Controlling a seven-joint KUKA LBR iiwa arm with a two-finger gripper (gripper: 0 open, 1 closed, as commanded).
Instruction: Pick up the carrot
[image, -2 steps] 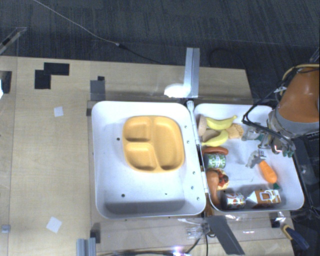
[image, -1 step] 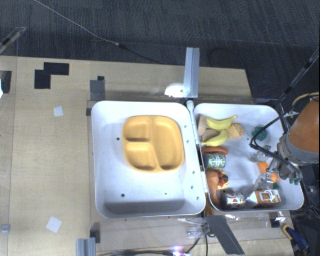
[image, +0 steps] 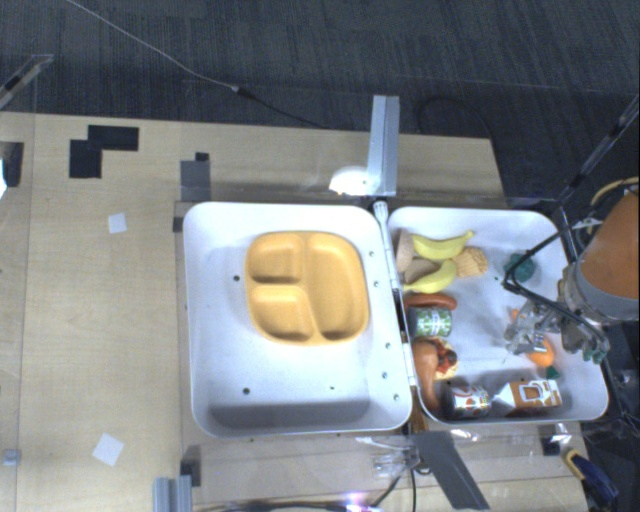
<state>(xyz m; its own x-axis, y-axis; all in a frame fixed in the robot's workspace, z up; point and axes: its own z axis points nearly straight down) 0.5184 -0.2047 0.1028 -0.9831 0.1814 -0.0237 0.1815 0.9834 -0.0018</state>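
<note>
A: Camera view. Report the bins.

B: Two white bins side by side. Left bin (image: 210, 330) holds a yellow tray (image: 303, 285) with three compartments, near its centre. Right bin (image: 500, 225) holds the food items.

A: Contents of the right bin?

B: Banana (image: 440, 245) at 11 o'clock, with a tan item (image: 470, 263) just beside it. Below them, along the 9 o'clock wall, a red sausage (image: 432, 300), then a green can (image: 432, 322), then a red-brown item (image: 428, 362). At 6 o'clock, a dark can (image: 467, 401) and an orange carton (image: 533, 395). A teal item (image: 522, 267) lies at 1 o'clock.

A: Carrot location?

B: Carrot (image: 541, 351) at 4 o'clock in the right bin, small, orange, partly covered by the gripper.

A: Gripper condition?

B: Gripper (image: 530, 335) sits directly over the carrot, touching or just above it. Whether it is wide, narrow or holding anything cannot be determined; the metal parts blur together.
</note>
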